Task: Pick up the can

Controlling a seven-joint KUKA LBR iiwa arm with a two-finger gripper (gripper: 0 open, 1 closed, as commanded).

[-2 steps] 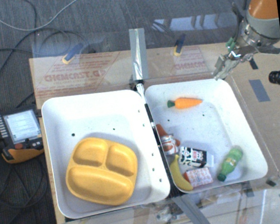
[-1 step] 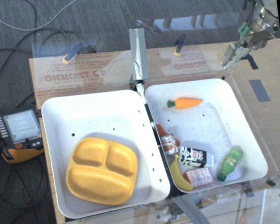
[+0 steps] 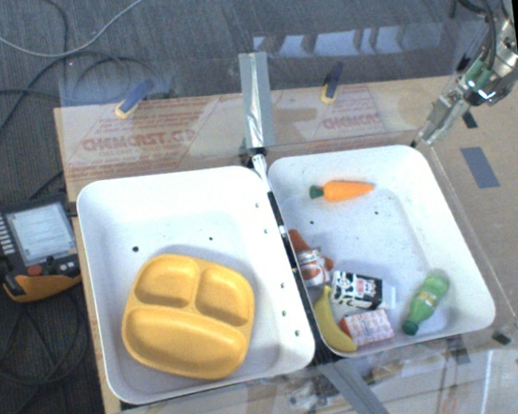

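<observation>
The yellow moulded plastic divided tray fills my left bin, the small red-and-white can lies against the right bin's left wall, well apart from my gripper past its far right corner.

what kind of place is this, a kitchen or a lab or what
Most likely a robotics lab bench set up for pick-and-place trials. Two shallow white bins sit side by side holding toy food such as a plastic carrot and a can, loose cables trail across the carpet, and a gripper reaches in from the right.
</observation>
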